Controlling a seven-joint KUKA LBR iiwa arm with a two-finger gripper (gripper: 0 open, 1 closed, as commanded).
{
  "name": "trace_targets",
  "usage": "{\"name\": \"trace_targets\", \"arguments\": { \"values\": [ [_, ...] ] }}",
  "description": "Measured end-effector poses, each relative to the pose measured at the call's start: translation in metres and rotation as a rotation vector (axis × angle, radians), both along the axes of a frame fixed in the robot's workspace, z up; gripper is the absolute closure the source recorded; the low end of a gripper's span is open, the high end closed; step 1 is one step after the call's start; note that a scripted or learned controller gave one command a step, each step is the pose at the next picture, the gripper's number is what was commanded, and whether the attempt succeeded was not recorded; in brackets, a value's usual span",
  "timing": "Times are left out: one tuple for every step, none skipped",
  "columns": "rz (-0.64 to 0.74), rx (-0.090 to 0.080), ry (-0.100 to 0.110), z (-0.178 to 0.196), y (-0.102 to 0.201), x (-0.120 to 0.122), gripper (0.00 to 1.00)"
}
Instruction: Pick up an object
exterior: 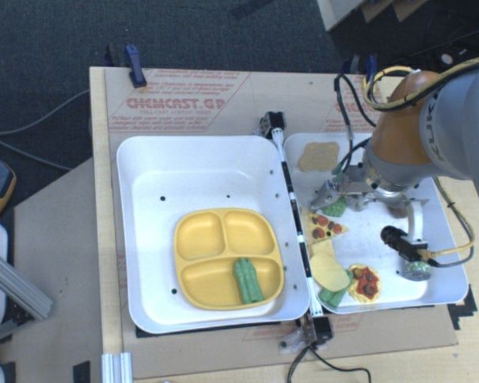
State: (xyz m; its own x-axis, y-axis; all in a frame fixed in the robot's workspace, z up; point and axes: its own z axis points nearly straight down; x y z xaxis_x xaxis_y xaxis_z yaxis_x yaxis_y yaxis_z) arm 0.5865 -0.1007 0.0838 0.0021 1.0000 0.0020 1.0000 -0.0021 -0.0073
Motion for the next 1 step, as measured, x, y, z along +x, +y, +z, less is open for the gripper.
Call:
{"name": "trace_targets", "arguments": {
  "values": [
    [0.001,-0.002,-0.009,0.0115,0.0004,0.0037,1.0]
  ]
}}
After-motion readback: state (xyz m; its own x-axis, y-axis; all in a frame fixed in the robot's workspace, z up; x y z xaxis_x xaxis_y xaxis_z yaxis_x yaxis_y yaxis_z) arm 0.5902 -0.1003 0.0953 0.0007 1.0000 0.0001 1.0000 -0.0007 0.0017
